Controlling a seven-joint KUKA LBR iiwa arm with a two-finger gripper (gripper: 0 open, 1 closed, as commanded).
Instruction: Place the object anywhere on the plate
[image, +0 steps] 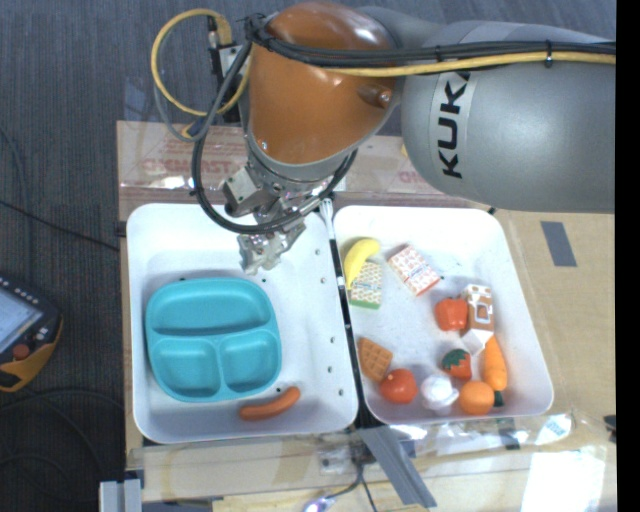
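Robotics lab: KUKA arm (500, 110) over toy-filled bins (520, 300).

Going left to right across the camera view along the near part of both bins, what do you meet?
Teal plate → sausage → waffle → tomato → white ball → orange.

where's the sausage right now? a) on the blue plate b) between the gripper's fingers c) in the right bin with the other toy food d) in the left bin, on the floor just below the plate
d: the sausage lies on the white floor of the left bin, just off the lower edge of the blue plate, while the gripper is above the plate's far side.
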